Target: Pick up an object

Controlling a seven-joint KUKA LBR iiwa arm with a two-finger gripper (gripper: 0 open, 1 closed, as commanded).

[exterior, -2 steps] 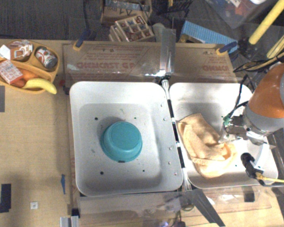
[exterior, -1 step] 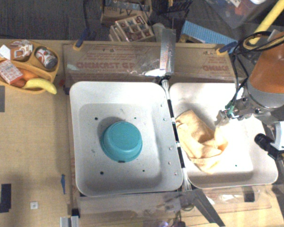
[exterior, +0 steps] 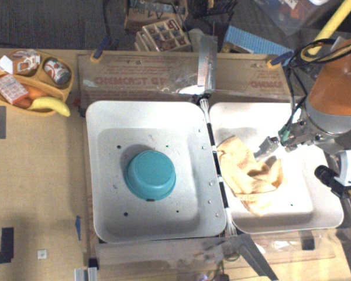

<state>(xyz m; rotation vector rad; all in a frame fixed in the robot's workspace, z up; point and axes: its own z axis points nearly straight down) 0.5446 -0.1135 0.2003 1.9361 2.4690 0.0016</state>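
Left bin [exterior: 105, 127] w/ teal bowl [exterior: 151, 175]; yellow cloth [exterior: 245, 171] under end effector [exterior: 265, 150].

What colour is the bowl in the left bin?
Teal, a plain blue-green, lying upside down. The bowl shows best in the camera view, in the left bin.

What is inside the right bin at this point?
A crumpled yellow cloth lies in the right bin, toward its left side. The gripper reaches in above the cloth's upper right edge. Whatever may lie beneath the cloth is covered.
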